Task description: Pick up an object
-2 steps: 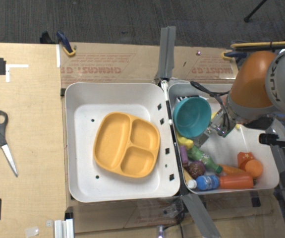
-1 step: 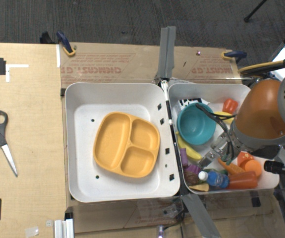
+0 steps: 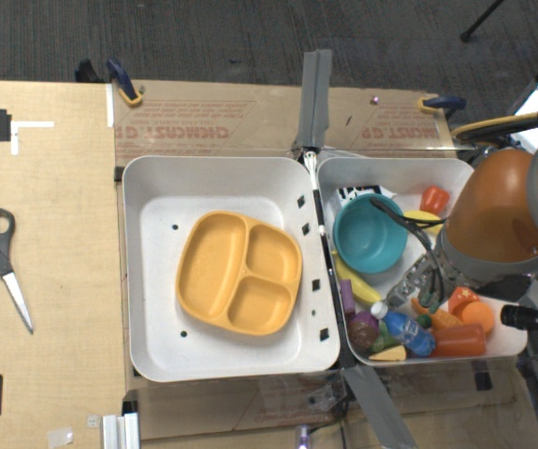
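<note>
Orange-banded arm lowers its gripper [image 3: 416, 288] into the right bin [image 3: 392, 165] among toys beside a teal cup [image 3: 370, 237]; its grip state cannot be told.

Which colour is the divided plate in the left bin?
The divided plate is yellow-orange, seen clearly in the camera view.

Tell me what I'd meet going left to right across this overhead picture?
Scissors → yellow divided plate in the left bin → teal cup in the right bin → the arm's orange band.
</note>
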Robot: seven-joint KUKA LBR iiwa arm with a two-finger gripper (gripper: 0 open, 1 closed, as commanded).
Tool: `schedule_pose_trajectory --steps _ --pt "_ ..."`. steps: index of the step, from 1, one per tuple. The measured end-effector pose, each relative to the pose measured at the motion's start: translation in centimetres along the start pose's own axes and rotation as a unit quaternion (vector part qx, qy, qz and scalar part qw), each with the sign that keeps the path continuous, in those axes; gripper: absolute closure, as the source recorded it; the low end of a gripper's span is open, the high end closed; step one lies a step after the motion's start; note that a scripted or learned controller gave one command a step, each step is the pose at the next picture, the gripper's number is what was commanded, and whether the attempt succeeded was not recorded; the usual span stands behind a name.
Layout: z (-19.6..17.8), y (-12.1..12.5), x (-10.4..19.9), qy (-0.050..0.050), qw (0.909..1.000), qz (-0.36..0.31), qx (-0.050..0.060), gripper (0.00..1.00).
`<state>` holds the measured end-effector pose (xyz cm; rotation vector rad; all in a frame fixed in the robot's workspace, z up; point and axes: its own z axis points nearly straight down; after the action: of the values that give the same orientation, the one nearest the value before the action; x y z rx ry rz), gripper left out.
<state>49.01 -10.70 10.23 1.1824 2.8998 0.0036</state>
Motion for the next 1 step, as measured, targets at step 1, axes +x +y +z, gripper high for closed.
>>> schedule_pose_trajectory --steps 1 --pt "1.1 -0.1 1.63 0.004 0.9989 0.046 0.003 1.0"
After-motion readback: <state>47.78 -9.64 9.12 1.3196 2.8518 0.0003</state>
